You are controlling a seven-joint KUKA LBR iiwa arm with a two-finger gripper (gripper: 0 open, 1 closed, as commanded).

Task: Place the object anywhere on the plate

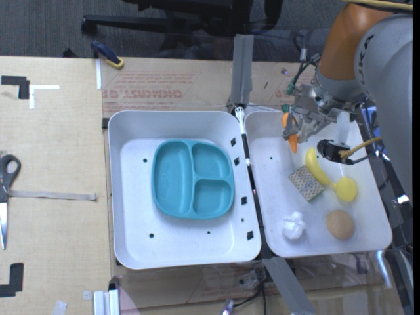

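**Item 1, object to be placed.** A small orange object (293, 140) is taken to be the task's thing. It is seen directly at the gripper (296, 131), over the far left part of the right bin (272, 166), close to the wall shared with the left bin (131, 195). Whether it is gripped, or merely lies beneath, cannot be told, nor can it be told whether the gripper is open or closed.

**Item 2, plate.** A teal divided plate (172, 176) is set flat near the middle of the left bin. Nothing is carried in any of its three compartments.

**Status.** The placing is judged not yet done. The object is on the wrong side of the shared wall, so a carry across to the plate and a release are left.

**Item 3, other contents of the right bin.**
- A yellow banana-shaped piece (316, 168) lies near the middle.
- A patterned block (306, 183) is just beside it.
- A yellow ball (346, 189) is towards the right edge.
- A tan round object (340, 224) is near the near right corner.
- A white crumpled piece (293, 226) is by the near edge.
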